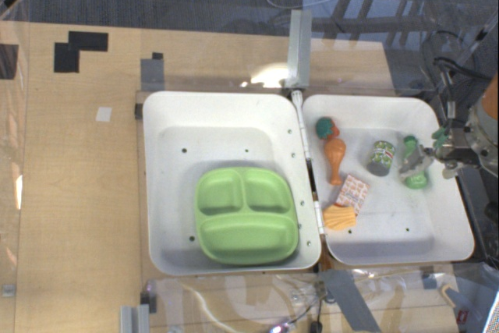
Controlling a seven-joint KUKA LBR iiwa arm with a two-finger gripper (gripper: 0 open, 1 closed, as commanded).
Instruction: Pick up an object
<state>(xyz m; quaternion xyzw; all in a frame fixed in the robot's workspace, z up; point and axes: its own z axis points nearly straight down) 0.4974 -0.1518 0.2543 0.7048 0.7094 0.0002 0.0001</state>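
Gripper [421,156] seen low at 3 o'clock of right bin [390,242], beside small green piece [417,181]. Finger state cannot be told. Risk judged: piece nudged against bin wall, can [380,157] bumped, grasp missed.

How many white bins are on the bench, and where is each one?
2. The left bin holds a green divided tray. The right bin, touching it along the middle edge, holds the small items. None seems hidden.
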